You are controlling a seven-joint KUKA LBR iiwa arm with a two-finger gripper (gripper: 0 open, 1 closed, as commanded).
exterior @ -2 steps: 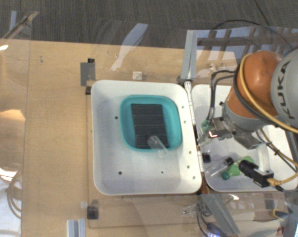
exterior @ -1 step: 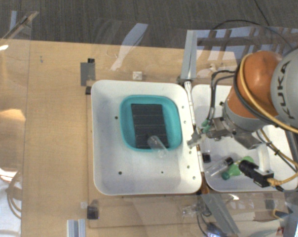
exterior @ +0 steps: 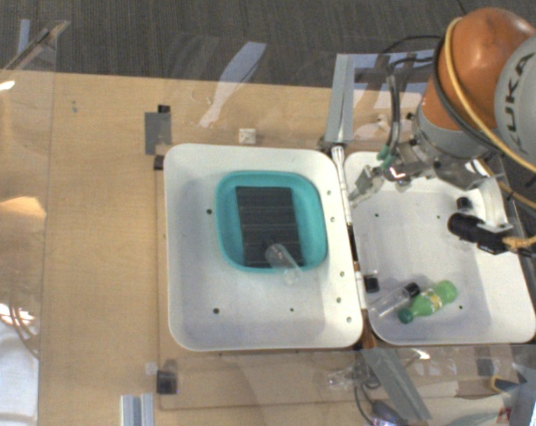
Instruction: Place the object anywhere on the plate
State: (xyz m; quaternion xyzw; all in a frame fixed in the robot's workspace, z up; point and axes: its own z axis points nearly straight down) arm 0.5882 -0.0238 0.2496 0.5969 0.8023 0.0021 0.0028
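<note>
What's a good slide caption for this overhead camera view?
Teal plate in left bin, green bottle lying in right bin, arm's tool hanging above.

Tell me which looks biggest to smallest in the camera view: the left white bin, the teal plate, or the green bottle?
1. Left white bin: biggest.
2. Teal plate: middle; it sits inside that bin.
3. Green bottle: smallest, lying in the right bin.

One fixed camera looks down at a slant, fairly high, taking in both white bins (exterior: 255,322) side by side.
</note>
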